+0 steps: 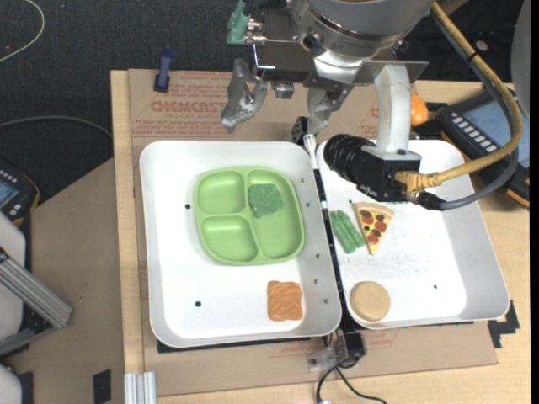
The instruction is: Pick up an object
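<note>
Near the top centre of the frame the gripper [276, 103] hangs above the far rim of the left bin [164, 225], its two grey fingers [240, 99] spread apart with nothing between them. One finger sits toward the upper left over the cardboard sheet [135, 141], the other just beside the divide between the two bins. In the middle of the left bin lies a green divided plate [223, 225], and a dark green leafy piece [267, 199] rests in its upper right compartment. Toward the lower middle of the same bin, well apart from the plate, lies an orange waffle-like square [285, 300]. In the right bin [455, 268], a green bean-like strip [344, 231] lies close to the dividing rim, with a toy pizza slice [373, 225] just beside it on the right. A round tan biscuit-like disc [370, 301] sits near the lower left corner of that bin. A black cylindrical unit [370, 168] on the arm hangs over the upper part of the right bin.
</note>
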`<state>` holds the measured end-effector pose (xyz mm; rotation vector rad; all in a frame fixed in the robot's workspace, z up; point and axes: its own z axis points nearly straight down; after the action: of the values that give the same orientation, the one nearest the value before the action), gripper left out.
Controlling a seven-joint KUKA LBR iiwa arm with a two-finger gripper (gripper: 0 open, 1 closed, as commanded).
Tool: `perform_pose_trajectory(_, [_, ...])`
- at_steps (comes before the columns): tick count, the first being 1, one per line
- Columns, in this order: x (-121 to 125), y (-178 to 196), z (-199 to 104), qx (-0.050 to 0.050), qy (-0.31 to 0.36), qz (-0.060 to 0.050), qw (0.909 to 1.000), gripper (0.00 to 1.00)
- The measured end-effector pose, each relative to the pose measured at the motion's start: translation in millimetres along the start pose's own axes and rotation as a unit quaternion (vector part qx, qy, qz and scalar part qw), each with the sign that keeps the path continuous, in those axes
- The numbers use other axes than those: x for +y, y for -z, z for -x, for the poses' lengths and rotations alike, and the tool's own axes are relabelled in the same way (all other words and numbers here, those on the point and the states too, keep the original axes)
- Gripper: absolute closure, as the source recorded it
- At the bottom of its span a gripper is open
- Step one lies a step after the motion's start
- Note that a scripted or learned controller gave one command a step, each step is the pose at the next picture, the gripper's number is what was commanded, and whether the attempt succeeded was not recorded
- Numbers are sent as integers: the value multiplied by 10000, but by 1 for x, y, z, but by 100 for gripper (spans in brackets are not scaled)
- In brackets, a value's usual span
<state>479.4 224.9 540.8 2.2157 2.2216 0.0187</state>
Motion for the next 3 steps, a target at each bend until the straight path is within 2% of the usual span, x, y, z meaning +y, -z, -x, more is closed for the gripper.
perform_pose_trajectory(1, [0,5,-1,-18,5,-33,10000,100])
perform_pose_trajectory(2, [-1,-42,57,-29,-12,-60,10000,100])
perform_pose_trajectory(3, [28,-141,38,-44,-16,-94,9999,100])
